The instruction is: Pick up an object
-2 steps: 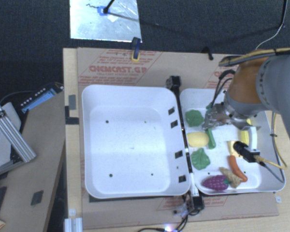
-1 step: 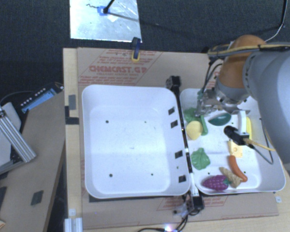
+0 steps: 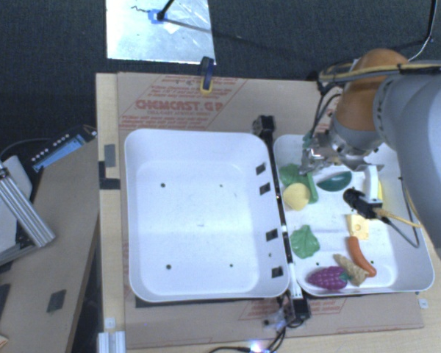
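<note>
Purple grapes [image 3: 327, 277], knobbly plastic, lie nearest the camera at the right bin's [image 3: 419, 271] front edge, far from the gripper [image 3: 311, 160]; beside them sit a tan ginger-like piece [image 3: 353, 268] and a smooth orange carrot [image 3: 356, 254], its long axis running back toward the arm. Closer in rests a crinkled green leaf [image 3: 304, 240]. Just below and left of the gripper sits the round yellow lemon [image 3: 297, 195], likeliest target, touching a green leafy piece [image 3: 290, 175]. Whether the gripper is parted or closed, I cannot tell
</note>
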